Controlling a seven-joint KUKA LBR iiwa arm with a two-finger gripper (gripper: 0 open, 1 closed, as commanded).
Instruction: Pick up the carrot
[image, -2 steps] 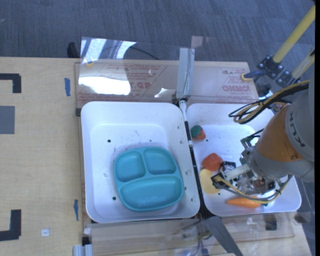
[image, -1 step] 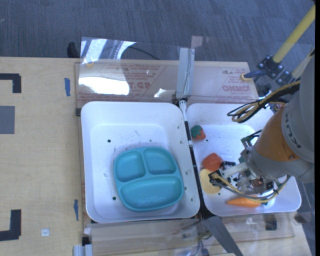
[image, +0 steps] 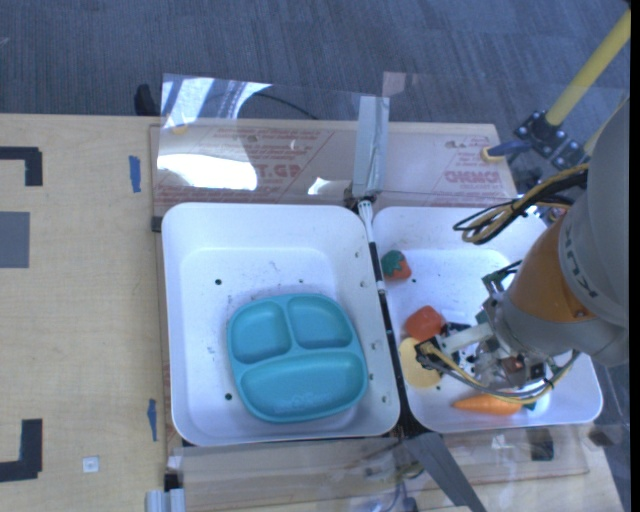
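Hovering my gripper low in right bin, just above carrot lying flat near front wall. Cannot tell grip state. Carrot looks light, stiff, smooth — likely slippery; pinch across thick middle.

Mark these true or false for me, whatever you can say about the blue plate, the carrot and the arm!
1. The light blue three-compartment plastic plate sits in the left white bin. True.
2. The long orange carrot lies on the plate. False: it lies in the right white bin, near its front edge.
3. The grey and orange robot arm reaches over the right bin. True.
4. The carrot lies far from the arm's gripper. False: it lies just below it in the view.
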